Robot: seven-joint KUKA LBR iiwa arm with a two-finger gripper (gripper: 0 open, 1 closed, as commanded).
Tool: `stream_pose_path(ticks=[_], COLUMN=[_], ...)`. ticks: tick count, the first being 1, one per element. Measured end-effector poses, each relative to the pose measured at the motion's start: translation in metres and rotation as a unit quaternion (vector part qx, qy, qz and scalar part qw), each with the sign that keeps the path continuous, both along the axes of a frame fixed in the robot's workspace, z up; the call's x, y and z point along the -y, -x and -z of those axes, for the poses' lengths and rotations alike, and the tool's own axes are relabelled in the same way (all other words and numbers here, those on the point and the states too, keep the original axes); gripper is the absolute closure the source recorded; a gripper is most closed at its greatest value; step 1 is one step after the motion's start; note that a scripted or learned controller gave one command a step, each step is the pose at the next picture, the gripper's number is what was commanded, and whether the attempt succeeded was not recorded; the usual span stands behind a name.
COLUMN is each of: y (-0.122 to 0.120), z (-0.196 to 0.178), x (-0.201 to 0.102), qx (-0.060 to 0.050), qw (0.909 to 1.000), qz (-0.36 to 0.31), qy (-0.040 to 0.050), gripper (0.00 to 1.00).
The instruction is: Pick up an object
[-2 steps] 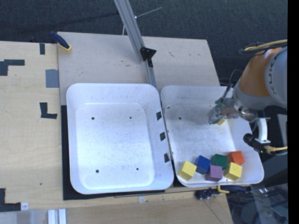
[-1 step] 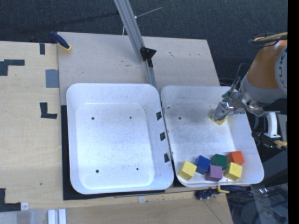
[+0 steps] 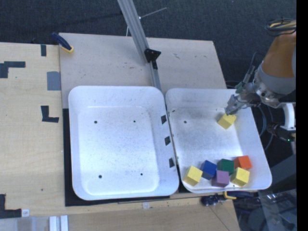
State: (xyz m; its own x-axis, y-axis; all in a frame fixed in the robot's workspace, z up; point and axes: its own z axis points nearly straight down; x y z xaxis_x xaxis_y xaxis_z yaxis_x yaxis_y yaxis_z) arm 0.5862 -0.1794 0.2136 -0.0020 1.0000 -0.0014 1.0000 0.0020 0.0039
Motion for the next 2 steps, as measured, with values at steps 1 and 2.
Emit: stream_pose_path(ticks=[1, 2], y=[-0.001, 0.006], z=[-0.043, -0.044], x=[0.000, -0.051], qx=[0.000, -0.002], qw=[1.0000, 1.0000], qz=[0.000, -0.002], qy=[0.0000, -0.0013], gripper=[1.00, 1.00])
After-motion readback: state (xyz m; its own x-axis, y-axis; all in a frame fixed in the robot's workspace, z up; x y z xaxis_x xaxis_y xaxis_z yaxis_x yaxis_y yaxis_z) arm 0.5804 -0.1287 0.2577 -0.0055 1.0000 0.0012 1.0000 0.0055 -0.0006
